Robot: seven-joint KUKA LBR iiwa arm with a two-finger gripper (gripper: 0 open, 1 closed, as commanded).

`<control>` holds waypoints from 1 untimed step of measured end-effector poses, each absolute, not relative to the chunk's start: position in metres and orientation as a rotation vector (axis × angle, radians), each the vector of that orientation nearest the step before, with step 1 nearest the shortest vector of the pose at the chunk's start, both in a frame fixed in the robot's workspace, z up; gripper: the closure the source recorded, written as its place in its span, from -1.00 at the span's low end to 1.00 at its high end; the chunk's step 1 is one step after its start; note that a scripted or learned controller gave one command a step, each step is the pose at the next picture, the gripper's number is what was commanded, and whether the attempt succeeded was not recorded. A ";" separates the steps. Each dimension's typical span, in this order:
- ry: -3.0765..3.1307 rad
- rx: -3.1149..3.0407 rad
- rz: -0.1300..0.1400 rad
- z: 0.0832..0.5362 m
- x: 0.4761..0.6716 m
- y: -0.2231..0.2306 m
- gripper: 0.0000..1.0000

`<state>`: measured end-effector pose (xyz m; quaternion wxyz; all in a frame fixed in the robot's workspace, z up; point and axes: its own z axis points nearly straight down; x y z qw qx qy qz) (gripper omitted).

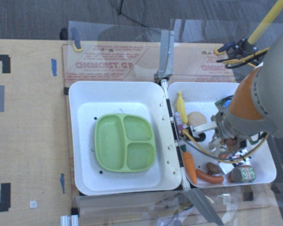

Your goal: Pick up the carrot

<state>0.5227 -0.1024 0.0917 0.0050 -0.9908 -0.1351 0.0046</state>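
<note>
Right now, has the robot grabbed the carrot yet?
Not yet. The carrot lies at the near left edge of the right bin, beside a sausage. The arm hangs over that bin, its end effector up and right of the carrot. Reaching, grasping and lifting remain.

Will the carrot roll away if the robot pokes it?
Probably a little: the carrot looks round and tapered, so it may roll in a curve. It lies against the right bin's left wall, which should stop it. It looks stiff, not floppy.
</note>
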 end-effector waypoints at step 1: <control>-1.150 -2.918 0.014 0.181 0.495 -0.063 1.00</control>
